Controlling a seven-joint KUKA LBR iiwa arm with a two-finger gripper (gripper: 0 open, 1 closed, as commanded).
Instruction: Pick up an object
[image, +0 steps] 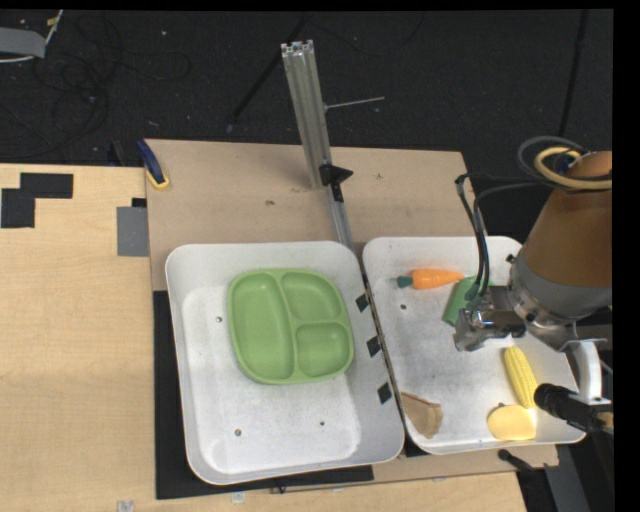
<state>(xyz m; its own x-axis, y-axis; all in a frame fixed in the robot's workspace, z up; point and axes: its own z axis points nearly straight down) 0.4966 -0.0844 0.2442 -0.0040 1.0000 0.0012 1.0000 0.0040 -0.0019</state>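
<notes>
1. Camera view: 2 white bins sit side by side on the bench; the left bin (200, 420) holds a green divided plate (291, 326) lying flat near its middle.
2. The right bin (440, 440) holds a toy carrot (434, 279) near its far edge, a corn cob (519, 374), a yellow piece (512, 423) just beside the cob's near end, and a brown scrap (423, 412) at the near left corner.
3. The gripper (472, 330) hangs low over the right bin, just beside a green object (461, 298) below the carrot.
4. Whether the claw is released or clenched cannot be told.
</notes>
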